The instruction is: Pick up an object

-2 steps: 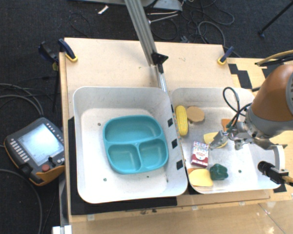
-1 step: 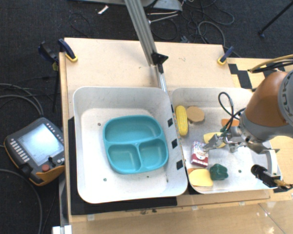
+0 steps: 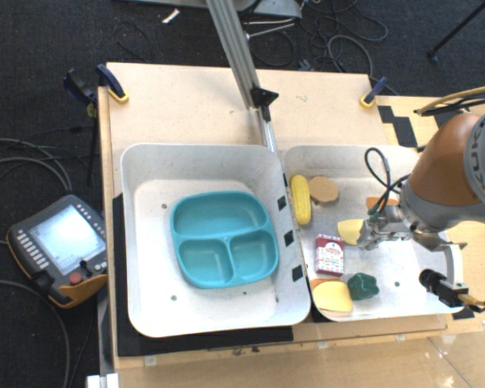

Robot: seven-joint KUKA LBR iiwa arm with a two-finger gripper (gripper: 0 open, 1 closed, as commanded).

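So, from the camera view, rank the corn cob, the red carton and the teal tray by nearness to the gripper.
From the gripper:
1. Red carton, right bin, just to its left in the view.
2. Corn cob, by the right bin's left wall.
3. Teal tray, left bin.

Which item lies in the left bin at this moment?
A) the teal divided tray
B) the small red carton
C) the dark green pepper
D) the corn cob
A: the teal divided tray sits alone in the left bin, while the other three lie in the right bin.

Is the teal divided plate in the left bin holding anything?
Empty. The teal plate shows bare teal in all three compartments.
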